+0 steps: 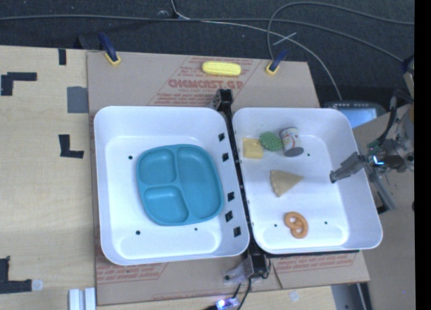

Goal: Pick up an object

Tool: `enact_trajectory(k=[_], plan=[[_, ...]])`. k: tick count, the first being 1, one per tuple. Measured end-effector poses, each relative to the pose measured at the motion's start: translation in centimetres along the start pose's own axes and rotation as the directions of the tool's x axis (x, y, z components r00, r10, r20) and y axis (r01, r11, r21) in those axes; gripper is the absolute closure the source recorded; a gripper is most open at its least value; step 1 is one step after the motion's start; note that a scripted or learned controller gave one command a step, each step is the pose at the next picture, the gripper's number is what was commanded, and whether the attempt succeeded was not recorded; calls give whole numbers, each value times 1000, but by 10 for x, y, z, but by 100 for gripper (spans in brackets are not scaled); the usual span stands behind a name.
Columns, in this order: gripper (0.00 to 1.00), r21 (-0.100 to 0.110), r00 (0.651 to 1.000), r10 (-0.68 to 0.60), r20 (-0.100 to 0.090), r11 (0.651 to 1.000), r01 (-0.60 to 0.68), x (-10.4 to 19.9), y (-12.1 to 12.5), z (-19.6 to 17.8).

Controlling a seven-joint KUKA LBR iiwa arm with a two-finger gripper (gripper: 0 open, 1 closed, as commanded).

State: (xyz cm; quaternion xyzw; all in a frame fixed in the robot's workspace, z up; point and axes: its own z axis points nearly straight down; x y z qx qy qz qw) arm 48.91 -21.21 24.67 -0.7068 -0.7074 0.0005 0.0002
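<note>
While my claw hung at the right bin's right rim, its state impossible to tell, nothing was picked yet: the pretzel, tan wedge and small can lay untouched inside.

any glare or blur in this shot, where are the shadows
Camera view: light is even, no hard glare on the white bins; the pretzel and can cast short soft shadows; the gripper at the right bin's edge looks dim and slightly blurred.
</note>
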Motion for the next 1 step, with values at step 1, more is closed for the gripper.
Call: enact_trajectory(k=[1], plan=[[0,6,1000,0,-3,1000,0,6,-3,63]])
